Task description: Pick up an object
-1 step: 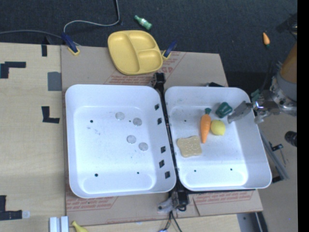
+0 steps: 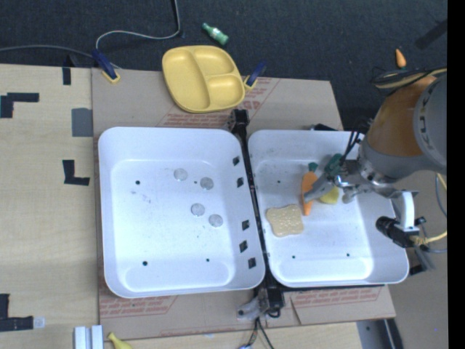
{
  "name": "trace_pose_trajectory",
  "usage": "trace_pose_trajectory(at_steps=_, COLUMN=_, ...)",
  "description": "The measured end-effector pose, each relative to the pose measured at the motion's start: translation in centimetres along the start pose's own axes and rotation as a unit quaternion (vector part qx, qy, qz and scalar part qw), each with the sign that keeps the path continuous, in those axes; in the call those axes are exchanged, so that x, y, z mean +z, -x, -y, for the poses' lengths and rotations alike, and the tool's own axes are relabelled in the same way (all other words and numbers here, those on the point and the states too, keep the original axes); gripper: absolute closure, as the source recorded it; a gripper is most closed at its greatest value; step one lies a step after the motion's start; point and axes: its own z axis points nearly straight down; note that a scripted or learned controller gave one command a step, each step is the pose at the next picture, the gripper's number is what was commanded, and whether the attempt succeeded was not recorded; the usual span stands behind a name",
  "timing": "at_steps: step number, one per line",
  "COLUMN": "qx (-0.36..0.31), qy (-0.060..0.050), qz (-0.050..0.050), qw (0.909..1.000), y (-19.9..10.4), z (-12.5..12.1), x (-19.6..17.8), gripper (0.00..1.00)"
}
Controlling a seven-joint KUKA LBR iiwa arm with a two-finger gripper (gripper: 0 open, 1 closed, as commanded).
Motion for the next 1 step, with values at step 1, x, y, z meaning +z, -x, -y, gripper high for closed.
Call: trace_pose_trajectory(at_steps=1, qx=-0.001, qy=0.005, qz=0.001, qw=1.0, y=-1.63, z=-6.8, x=5.1, gripper=0.0)
